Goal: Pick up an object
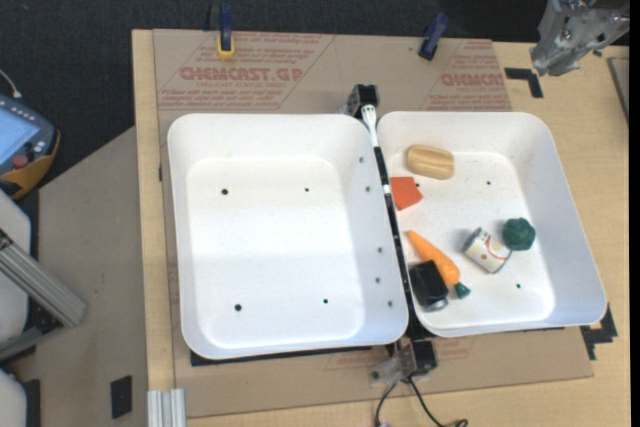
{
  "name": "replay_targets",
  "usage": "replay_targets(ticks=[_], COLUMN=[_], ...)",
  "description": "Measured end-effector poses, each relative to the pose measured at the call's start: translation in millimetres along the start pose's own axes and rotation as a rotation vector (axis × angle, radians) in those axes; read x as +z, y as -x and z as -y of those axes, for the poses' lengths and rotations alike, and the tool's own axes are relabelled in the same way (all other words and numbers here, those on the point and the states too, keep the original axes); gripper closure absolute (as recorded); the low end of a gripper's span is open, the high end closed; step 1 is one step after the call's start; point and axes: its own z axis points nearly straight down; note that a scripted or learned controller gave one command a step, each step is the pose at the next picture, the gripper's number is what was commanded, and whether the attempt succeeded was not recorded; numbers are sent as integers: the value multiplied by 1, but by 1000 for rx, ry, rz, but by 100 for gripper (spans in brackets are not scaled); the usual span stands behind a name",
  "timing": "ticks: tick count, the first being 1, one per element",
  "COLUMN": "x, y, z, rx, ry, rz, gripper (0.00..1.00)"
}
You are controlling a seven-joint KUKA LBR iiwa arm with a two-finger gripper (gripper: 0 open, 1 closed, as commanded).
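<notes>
Low in your view, a black block (428,282) lies touching a toy carrot (437,258) against the inner wall of the right bin (570,245), with a small white can (486,251) and a green ball (518,234) touching each other just beside, and an orange piece (403,192) and a tan loaf (430,161) farther back. Your gripper (570,40) hangs at upper right, beyond the bin's far corner, carrying nothing, how wide it stands impossible to tell. Expect trouble likely from crowding: touching neighbours or the wall could block a finger.
</notes>
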Motion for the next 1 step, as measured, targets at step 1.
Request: replay_targets(ticks=[1], x=[-11], y=[0], z=[-1], rx=[0], ry=[4], rz=[0], gripper=[100])
